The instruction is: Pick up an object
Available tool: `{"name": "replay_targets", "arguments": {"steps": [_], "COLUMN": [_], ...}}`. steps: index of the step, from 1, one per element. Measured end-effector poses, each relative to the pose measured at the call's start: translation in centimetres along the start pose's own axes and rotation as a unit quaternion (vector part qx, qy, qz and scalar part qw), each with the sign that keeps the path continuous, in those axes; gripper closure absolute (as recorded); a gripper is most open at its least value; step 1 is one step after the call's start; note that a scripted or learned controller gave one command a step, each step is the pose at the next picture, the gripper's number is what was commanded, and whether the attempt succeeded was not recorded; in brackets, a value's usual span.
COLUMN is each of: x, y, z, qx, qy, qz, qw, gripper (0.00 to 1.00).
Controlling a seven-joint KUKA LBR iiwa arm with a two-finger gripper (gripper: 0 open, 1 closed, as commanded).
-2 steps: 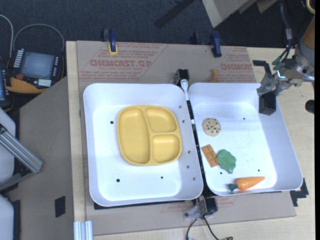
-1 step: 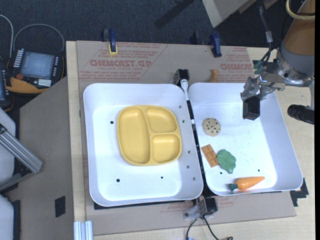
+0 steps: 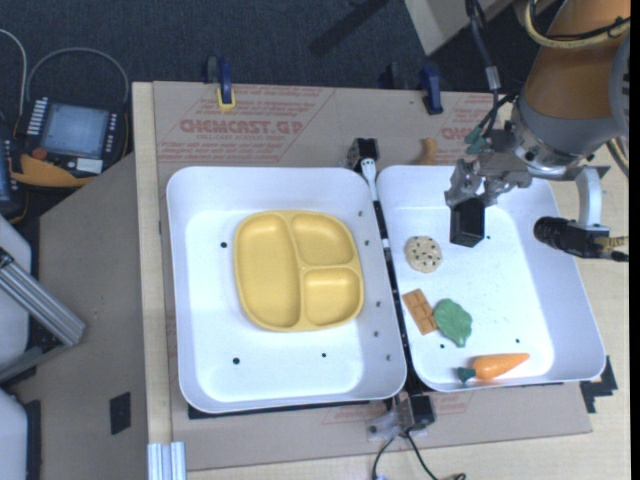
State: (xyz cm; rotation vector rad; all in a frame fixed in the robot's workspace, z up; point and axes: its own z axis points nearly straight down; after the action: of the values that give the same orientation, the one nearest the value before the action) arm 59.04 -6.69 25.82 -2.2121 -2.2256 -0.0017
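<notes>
The black gripper (image 3: 467, 223) hangs over the right white plastic bin (image 3: 560, 298), finger state indiscernible, above four items including one round chocolate-chip cookie (image 3: 423, 254).

A single fixed camera sits above the bench (image 3: 300, 128) and looks down at a slant, far enough back to take in both white bins whole, plus dark floor beyond the bench's far edge. The end effector (image 3: 467, 223) hangs in the upper right of the view; the left bin (image 3: 200, 298) lies to its left, the right bin (image 3: 560, 298) beneath it.
</notes>
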Motion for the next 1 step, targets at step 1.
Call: {"name": "replay_targets", "arguments": {"steps": [1], "x": [4.66], "y": [-2.25], "z": [1.02], "qx": [0.001], "qy": [0.0], "qz": [0.001], "qw": [1.0], "gripper": [1.0]}}
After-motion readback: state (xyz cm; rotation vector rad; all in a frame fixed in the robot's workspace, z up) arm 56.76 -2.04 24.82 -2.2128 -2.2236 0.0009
